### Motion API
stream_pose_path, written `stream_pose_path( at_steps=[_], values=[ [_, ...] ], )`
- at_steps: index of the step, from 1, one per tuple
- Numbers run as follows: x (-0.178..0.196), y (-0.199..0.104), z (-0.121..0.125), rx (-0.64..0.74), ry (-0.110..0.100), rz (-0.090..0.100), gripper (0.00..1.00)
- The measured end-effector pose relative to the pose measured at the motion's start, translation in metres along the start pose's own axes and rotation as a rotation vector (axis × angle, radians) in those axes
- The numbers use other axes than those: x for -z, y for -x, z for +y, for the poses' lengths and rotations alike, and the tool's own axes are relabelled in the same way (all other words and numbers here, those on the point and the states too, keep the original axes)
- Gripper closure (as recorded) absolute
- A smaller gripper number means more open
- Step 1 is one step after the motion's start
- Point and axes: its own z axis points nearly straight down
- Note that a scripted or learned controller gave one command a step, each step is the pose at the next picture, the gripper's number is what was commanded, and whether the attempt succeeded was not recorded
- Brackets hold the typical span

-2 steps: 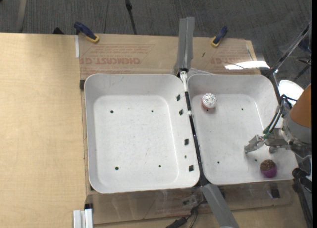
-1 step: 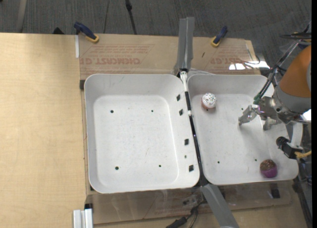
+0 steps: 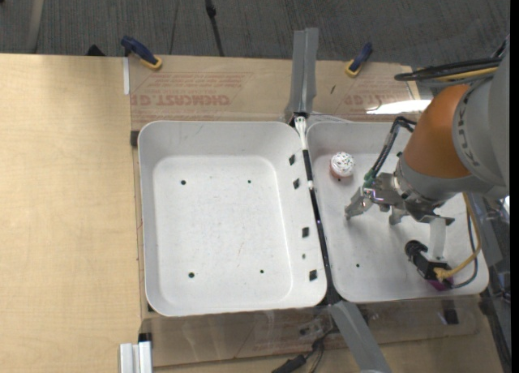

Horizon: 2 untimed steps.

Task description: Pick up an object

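Two white bins on surface. Small round obj (image 3: 342,165), white w/ dots, pinkish base, sits near top-left of right bin (image 3: 361,270). Tool (image 3: 375,207) hovers just below it, fingers apart, nothing between them.

Cardboard sheet (image 3: 190,87) behind bins: red print, upside down, approx. "CHEMCRAFT".

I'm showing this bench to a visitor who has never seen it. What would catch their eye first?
Most striking is the grey arm with its orange band, reaching in from the right over the right bin. Its gripper hangs above that bin's floor, just below and to the right of a small white ball with dots and a reddish underside, which lies near the bin's upper left corner. The left bin sits alongside.
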Motion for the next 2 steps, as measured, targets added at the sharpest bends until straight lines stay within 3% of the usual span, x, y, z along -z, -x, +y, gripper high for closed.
stream_pose_path(
  at_steps=[1, 2],
  values=[
    [0.052, 0.098, 0.053, 0.184, 0.003, -0.002, 0.00],
    [0.053, 0.110, -0.002, 0.201, 0.002, -0.001, 0.00]
  ],
)
